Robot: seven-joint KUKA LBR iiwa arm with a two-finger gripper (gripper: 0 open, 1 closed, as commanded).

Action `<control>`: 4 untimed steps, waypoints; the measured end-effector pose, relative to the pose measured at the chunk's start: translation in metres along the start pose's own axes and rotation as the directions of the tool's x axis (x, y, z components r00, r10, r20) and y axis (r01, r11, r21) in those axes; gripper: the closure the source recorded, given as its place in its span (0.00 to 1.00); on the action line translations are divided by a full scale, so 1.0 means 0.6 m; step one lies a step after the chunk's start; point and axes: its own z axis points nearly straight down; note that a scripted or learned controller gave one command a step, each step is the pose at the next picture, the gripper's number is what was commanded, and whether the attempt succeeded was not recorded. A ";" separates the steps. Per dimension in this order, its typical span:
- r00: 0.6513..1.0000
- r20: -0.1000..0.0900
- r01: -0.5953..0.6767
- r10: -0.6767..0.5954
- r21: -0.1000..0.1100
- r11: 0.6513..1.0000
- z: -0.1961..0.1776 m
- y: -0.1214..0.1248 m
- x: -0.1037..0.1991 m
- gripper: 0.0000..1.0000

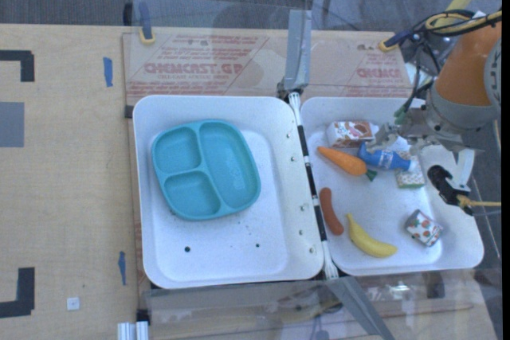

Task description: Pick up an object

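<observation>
Reaching in from 3 o'clock, we find the grey two-finger gripper (396,141) low over the right white bin (466,255), just above the small blue plastic bottle (386,158) beside the orange toy carrot (343,162). Whether it has closed on the bottle we cannot tell. We judge the grasp step in hand; next comes a firm close and a straight lift.

My bench (64,195) looks like pale matt wood; bins (215,263) are white speckled plastic; tray (205,169) is smooth teal plastic; banana (369,240) is glossy plastic.
</observation>
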 end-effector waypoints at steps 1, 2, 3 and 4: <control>0.985 -0.013 0.172 -0.172 -0.018 0.985 0.013 0.004 -0.029 0.00; 0.967 0.005 0.254 -0.254 -0.005 0.967 0.028 -0.040 -0.019 0.00; 0.969 0.012 0.245 -0.245 -0.003 0.969 0.014 -0.040 -0.029 1.00; 0.963 -0.010 0.270 -0.270 0.031 0.962 -0.088 0.041 0.044 1.00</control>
